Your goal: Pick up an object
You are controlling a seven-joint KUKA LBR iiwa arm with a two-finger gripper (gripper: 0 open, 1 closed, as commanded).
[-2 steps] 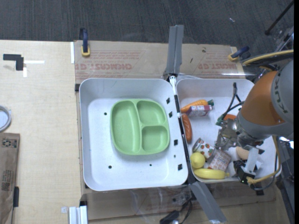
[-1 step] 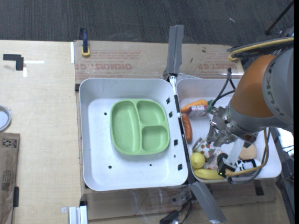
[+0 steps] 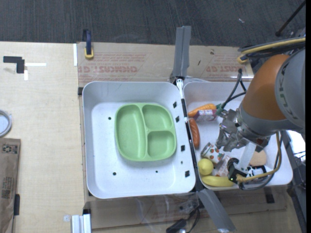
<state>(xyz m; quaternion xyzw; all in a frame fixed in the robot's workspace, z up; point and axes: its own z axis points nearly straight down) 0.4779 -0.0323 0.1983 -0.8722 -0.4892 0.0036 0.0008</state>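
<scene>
Over the right bin (image 3: 286, 176), my gripper (image 3: 228, 142) hangs above the clutter; can't tell how wide my jaws are or whether they hold anything. Left bin (image 3: 90, 144) holds a green divided tray (image 3: 145, 131). Banana (image 3: 217, 181): soft, light, grab mid-length. Lemon (image 3: 205, 166): round, likely slippery.
</scene>
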